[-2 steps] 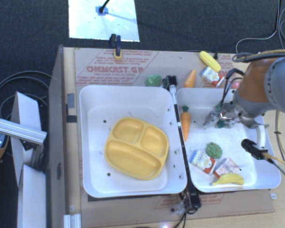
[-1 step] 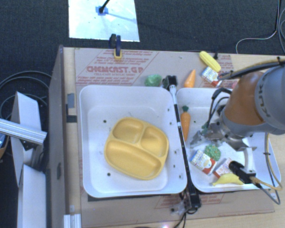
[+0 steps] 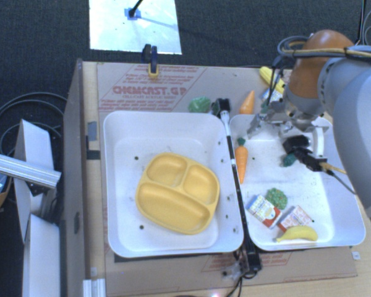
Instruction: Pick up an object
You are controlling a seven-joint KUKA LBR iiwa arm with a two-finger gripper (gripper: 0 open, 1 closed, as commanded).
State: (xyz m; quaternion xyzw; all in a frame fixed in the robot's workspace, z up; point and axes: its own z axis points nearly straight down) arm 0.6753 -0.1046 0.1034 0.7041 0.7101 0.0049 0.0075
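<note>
The right bin [image 3: 349, 224] holds an orange carrot [image 3: 240, 159] by its left wall, a green broccoli piece [image 3: 276, 197], two small red-and-white cartons [image 3: 263, 209] [image 3: 295, 217] and a yellow banana [image 3: 298, 234] at the front. A small dark green item [image 3: 289, 159] lies mid-bin beside a black part of the arm [image 3: 300, 146]. My gripper [image 3: 270, 124] hangs over the bin's back left corner, above and right of the carrot. It looks open, with bare white bin floor between its fingers [image 3: 255, 124].
The left bin [image 3: 120, 184] holds a yellow divided plate [image 3: 177, 192]. Behind the bins, on the cardboard, lie a green item [image 3: 200, 104], a black brush [image 3: 222, 107], an orange piece [image 3: 248, 102] and a yellow item [image 3: 269, 76]. The grey arm [image 3: 352, 98] covers the right bin's back right.
</note>
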